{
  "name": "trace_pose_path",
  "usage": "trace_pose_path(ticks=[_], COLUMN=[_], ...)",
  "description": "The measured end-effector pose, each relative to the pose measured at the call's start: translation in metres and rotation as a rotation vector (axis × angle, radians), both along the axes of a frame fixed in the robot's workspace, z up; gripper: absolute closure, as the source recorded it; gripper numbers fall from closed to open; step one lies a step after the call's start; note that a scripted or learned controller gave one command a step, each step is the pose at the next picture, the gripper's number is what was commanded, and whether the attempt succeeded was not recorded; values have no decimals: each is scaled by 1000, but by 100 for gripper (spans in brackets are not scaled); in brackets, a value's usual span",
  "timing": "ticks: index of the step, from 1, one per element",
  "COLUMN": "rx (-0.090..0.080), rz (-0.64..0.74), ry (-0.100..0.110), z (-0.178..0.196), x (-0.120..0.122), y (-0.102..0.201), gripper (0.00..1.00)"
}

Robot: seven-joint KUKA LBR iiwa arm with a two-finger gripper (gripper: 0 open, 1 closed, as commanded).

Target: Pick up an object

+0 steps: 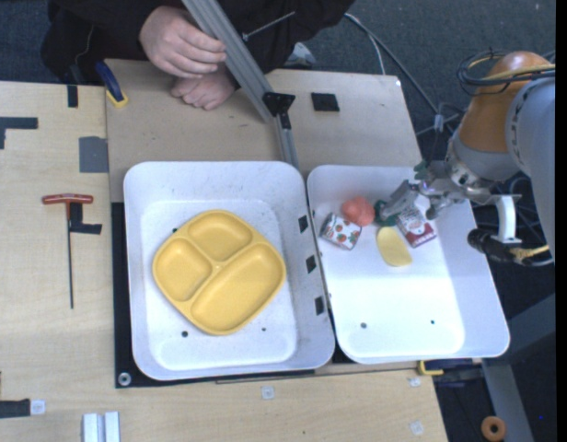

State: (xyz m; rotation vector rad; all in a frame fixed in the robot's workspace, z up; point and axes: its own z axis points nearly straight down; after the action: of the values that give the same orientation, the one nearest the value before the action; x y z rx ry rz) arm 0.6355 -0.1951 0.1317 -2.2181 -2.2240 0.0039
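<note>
Camera view: fingers (pixel 405 201) just above yellow object (pixel 393 247), apart.

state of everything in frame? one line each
claw: low in the right bin, among the items; open or shut unclear
yellow divided plate: flat in left bin, upright
small red-and-white carton: lying in right bin
orange-red ball: resting beside carton
yellow piece: lying in right bin
</note>
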Motion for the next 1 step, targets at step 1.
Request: trace_pose_path(ticks=[1], rx=[-7], rz=[0], ry=[-9], z=[-43], x=[3], y=[-2], gripper=[0])
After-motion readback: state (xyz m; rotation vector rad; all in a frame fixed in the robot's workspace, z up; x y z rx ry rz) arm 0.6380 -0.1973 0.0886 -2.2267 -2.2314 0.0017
